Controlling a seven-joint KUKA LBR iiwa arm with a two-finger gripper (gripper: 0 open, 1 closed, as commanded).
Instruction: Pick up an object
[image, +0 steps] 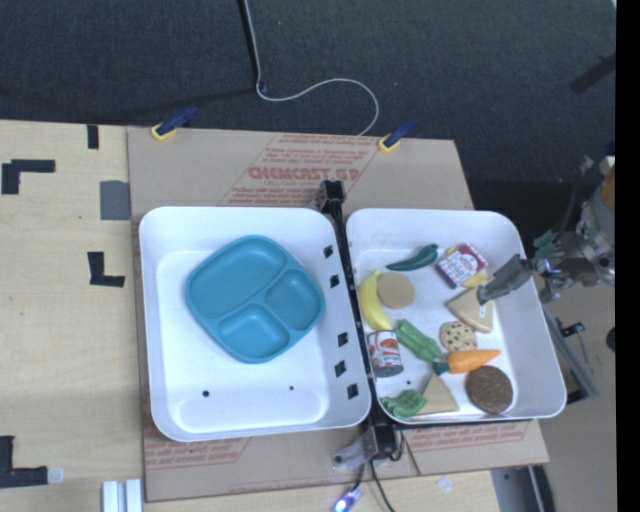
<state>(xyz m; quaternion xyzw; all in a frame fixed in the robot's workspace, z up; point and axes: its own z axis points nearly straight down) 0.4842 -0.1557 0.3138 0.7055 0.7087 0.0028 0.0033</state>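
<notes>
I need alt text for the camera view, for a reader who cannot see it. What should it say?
A gripper reaches from the right over a white bin of toy food, just above a cheese wedge, near a banana, carrot and small can. The left bin holds a blue divided plate.

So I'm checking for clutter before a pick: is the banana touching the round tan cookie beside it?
Touching. In the camera view the banana curves along the left edge of the round tan cookie in the right bin, with no white floor visible between them.
</notes>
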